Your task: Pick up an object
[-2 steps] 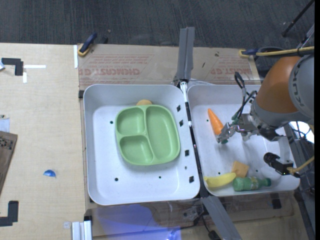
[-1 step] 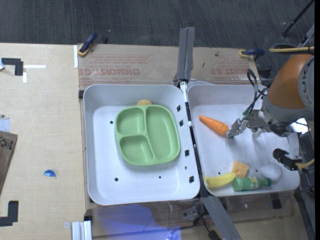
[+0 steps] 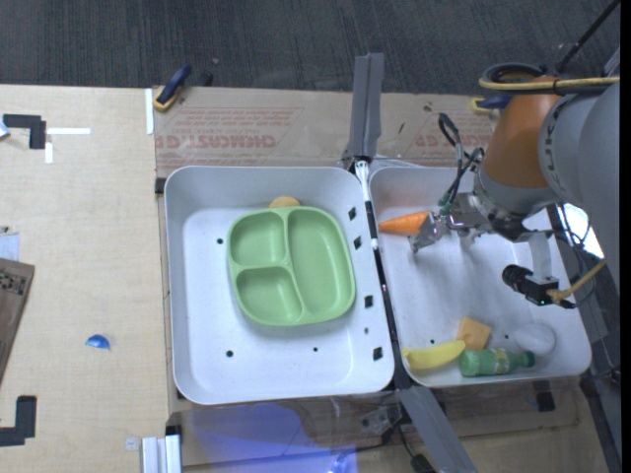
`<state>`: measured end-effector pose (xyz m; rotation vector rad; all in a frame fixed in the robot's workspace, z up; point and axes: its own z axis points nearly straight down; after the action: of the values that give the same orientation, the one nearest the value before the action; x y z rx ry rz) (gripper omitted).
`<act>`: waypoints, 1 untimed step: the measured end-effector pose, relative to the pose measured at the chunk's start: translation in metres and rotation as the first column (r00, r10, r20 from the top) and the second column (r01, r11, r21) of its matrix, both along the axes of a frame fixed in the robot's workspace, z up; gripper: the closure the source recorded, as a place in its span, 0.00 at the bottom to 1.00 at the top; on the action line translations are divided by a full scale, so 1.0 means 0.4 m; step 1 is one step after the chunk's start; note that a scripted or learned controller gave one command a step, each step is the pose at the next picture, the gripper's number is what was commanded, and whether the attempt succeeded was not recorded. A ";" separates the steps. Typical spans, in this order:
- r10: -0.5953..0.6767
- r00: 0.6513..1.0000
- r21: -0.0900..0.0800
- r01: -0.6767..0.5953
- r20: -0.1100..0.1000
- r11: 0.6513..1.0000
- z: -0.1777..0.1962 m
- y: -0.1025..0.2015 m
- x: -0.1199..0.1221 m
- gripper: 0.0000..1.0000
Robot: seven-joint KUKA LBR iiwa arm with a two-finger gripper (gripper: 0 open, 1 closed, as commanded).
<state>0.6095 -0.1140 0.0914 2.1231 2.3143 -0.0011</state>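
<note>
Orange carrot (image 3: 402, 224) beside hand (image 3: 431, 233); banana (image 3: 435, 355), green bottle (image 3: 495, 362) well apart.

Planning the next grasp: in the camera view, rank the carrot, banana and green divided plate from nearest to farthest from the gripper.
1. Carrot, just left of the gripper, right bin.
2. Banana, right bin's near edge.
3. Green divided plate, left bin.

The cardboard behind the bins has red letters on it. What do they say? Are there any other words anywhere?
The cardboard sheet: red print, upside down from this camera; it looks like "CHEMCAST, GE..." but is too blurred to be sure.
The green bottle: label too small to read.
No other words can be read.
</note>
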 end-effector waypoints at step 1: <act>-0.064 0.998 -0.001 0.064 0.001 0.998 0.003 0.043 0.119 0.00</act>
<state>0.6570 -0.0968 0.0927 2.1952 2.2445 -0.0010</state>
